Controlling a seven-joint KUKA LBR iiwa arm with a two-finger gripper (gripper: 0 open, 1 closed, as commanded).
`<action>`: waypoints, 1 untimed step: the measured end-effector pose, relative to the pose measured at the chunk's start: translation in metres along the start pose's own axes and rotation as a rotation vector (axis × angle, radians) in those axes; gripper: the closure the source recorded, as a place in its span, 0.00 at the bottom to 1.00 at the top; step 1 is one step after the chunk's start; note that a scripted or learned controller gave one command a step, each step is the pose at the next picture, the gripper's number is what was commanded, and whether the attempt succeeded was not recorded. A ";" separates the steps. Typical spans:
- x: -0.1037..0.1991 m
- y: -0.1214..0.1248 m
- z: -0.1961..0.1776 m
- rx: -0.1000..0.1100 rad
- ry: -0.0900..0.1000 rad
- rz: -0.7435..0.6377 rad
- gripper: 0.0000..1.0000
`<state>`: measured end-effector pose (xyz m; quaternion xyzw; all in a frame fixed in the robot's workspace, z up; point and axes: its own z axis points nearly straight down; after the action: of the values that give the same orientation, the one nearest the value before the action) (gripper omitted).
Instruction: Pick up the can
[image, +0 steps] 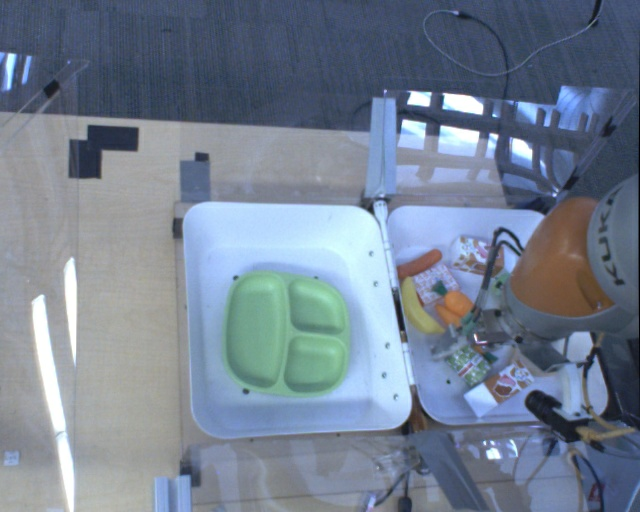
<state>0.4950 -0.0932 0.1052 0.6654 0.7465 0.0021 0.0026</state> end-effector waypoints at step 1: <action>-0.001 0.004 -0.015 -0.014 -0.004 0.000 1.00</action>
<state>0.4993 -0.0936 0.1202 0.6655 0.7463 0.0058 0.0086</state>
